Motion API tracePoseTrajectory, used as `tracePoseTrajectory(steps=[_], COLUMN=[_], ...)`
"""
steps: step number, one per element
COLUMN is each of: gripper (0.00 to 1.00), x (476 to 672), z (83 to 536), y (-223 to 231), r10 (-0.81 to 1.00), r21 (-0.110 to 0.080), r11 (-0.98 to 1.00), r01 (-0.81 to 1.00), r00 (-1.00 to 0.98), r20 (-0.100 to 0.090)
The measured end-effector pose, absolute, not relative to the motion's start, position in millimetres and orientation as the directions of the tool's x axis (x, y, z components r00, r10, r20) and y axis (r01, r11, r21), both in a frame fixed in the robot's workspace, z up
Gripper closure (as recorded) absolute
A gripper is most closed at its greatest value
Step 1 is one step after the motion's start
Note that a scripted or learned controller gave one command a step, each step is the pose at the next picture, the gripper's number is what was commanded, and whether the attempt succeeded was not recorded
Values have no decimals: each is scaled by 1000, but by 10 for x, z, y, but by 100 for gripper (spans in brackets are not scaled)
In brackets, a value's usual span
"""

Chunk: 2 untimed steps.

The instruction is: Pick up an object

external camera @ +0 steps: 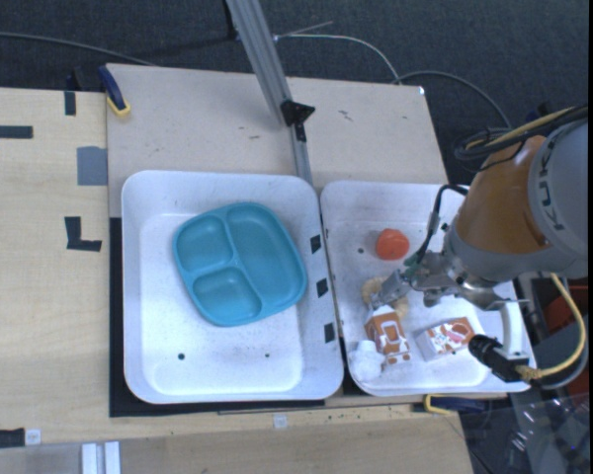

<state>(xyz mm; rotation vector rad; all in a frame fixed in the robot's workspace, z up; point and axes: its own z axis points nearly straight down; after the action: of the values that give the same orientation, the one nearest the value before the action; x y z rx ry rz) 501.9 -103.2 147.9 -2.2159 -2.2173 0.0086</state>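
In the right bin (pixel 348 215) lie an orange ball (pixel 392 244), an orange-and-white carton (pixel 386 335), a smaller orange-and-white packet (pixel 447 337) and a pale yellowish object (pixel 379 290). My gripper (pixel 407 282) hangs low over the bin's middle, just right of the yellowish object and above the carton. Its dark fingers point toward the left. The arm's orange band (pixel 494 205) sits above the wrist at the right.
The left bin (pixel 138 265) holds a blue divided plate (pixel 240 262). A grey metal pole (pixel 267 57) slants down from the top to the seam between the bins. Black cables run along the right side.
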Motion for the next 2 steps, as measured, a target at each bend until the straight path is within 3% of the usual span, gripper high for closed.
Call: tracePoseTrajectory(steps=[1, 2], gripper=[0, 100], x=[5012, 5009], z=[955, 1064], y=[-1020, -1020], r10=[1000, 1000], r21=[-4, -6], r11=[0, 2], r01=[1000, 1000], r00=[0, -2], r20=[2, 2])
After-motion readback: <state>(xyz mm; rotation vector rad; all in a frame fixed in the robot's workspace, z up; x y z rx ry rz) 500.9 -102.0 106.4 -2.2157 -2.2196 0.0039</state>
